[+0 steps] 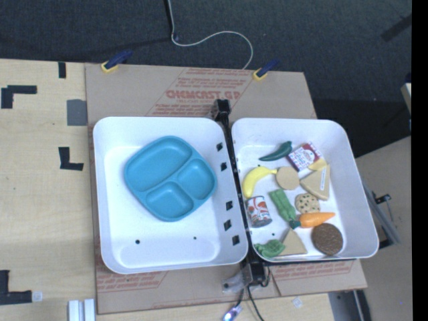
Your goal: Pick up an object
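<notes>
The right bin (pixel 348 154) holds several toy foods. A yellow banana (pixel 256 178) lies near its left wall, with a dark green pepper (pixel 275 152) above it and a red packet (pixel 302 156) to the right. A round tan cracker (pixel 287 178), a cheese wedge (pixel 318 182), a chocolate-chip cookie (pixel 306 202), an orange carrot (pixel 315 219) and a brown round patty (pixel 328 238) sit further right. A small can (pixel 259 210), a green bean pod (pixel 283 206), a leafy green piece (pixel 269 249) and a tan wedge (pixel 293 242) lie toward the front.
The left bin (pixel 107 179) holds a blue divided plate (pixel 170 177). Both bins rest on a cardboard sheet (pixel 200 89) held by clips at the back. A white cable (pixel 200 40) loops across the dark floor behind.
</notes>
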### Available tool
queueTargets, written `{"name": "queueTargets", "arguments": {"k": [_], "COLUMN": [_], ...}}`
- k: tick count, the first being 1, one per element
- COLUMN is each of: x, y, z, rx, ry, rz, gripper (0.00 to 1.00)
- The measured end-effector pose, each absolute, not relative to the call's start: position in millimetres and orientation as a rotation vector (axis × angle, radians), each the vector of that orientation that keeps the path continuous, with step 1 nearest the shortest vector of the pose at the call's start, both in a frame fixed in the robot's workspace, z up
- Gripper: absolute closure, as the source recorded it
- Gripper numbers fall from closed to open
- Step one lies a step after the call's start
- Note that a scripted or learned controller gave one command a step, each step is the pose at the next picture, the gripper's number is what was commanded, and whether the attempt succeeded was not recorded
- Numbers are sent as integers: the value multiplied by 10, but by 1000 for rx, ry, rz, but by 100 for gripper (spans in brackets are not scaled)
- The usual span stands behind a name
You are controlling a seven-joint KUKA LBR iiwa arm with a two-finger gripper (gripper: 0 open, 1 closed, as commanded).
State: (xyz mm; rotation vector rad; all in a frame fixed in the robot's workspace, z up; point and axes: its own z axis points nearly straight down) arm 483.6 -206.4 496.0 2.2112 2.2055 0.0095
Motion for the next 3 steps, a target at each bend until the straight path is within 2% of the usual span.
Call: {"name": "queueTargets", "arguments": {"k": [1,2,3], "x": [4845,4842,4840], "y": [-1332,-495,-16], "z": [5382,5348,5346], "rx": [2209,2211,2215], "ry": [2227,2234,2230], "rz": [6,1,0], "gripper": [100,100,100]}}
